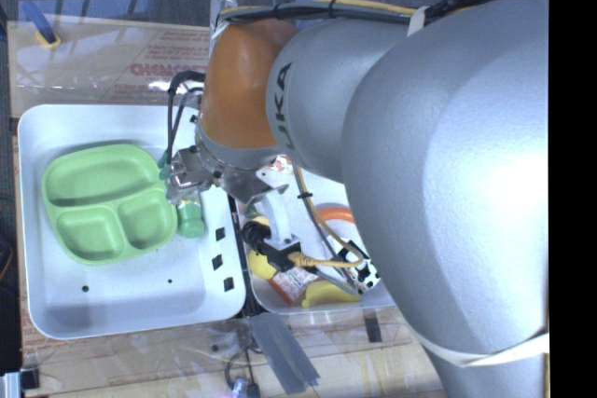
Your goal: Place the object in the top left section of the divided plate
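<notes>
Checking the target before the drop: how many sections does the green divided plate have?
3. The green divided plate in the left bin has one long section along its top and two smaller ones below, left and right. The gripper covers its right edge.

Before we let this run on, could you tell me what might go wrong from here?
1. The green object sits beside the divided plate, outside its right rim, so it may land in the bin.
2. The gripper is close to that rim and could nudge the plate.
</notes>
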### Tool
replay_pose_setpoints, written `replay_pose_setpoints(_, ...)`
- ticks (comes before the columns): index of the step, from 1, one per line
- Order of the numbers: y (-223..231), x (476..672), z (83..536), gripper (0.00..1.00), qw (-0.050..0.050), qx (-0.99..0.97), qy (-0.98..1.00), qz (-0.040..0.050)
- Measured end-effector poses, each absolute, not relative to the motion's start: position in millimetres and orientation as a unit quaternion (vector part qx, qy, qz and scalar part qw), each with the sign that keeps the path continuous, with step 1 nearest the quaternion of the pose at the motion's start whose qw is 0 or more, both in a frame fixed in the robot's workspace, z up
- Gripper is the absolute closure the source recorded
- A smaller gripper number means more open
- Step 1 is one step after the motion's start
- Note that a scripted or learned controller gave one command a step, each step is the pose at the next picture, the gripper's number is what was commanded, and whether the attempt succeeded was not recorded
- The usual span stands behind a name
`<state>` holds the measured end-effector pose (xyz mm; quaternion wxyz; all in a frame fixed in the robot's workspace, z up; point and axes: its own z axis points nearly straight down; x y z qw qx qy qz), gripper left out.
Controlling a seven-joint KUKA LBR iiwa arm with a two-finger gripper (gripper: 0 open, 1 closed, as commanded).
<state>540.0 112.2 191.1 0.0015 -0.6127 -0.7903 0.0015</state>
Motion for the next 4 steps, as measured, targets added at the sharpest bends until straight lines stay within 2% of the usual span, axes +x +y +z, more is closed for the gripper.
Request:
replay_pose_setpoints(1,111.0,508.7,244.7,1.0,0.0,-0.669,-0.743,0.0007)
replay_pose_setpoints(2,111.0,508.7,244.6,0.0,0.0,-0.669,-0.743,0.0007)
replay_pose_setpoints(3,194.9,475.6,303.0,0.0,0.001,-0.689,-0.724,0.0004)
replay_pose_setpoints(4,196.1,475.3,312.1,1.0,0.001,-0.685,-0.728,0.0022)
